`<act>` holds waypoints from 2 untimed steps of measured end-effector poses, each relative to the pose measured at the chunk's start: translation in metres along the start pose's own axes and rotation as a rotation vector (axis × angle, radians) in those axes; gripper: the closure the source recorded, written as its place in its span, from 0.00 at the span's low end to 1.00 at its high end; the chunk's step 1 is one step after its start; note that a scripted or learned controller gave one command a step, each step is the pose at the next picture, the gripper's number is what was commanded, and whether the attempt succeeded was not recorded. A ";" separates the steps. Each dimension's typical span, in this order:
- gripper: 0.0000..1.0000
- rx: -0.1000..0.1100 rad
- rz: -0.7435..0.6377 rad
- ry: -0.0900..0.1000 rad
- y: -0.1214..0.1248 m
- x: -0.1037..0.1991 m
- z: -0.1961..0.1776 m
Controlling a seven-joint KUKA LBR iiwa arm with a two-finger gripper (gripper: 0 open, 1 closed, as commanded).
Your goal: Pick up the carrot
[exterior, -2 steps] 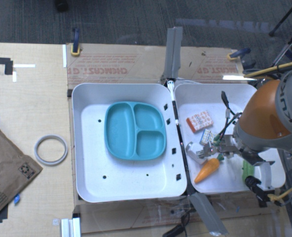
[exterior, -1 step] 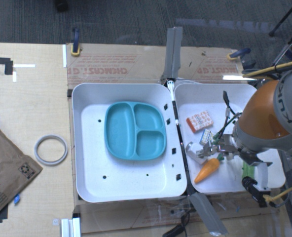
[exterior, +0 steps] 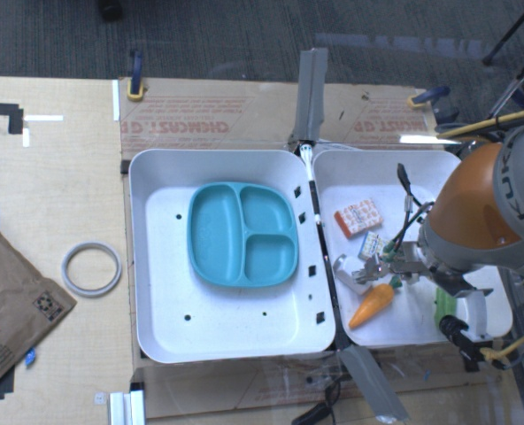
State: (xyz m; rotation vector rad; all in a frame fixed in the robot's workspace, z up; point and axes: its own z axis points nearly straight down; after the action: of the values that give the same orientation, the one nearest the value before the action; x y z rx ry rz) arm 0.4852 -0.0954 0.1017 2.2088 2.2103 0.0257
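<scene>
Camera view | arm (exterior: 474, 211) bent low over right bin (exterior: 421, 162) | jaws beside carrot (exterior: 373, 305), state unclear

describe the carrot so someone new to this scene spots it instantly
Look in the right-hand white bin, toward its near edge. The carrot lies there tilted, just below the arm's claw. It is the only orange, tapered item in that bin; the small red-and-white packet farther back is flat and boxy.
</scene>
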 end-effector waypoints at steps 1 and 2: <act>0.00 -0.001 0.000 -0.003 0.000 0.001 0.000; 0.00 -0.001 -0.002 -0.003 0.000 0.001 0.000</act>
State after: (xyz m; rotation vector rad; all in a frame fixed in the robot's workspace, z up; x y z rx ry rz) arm 0.4850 -0.0939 0.1017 2.2044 2.2106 0.0239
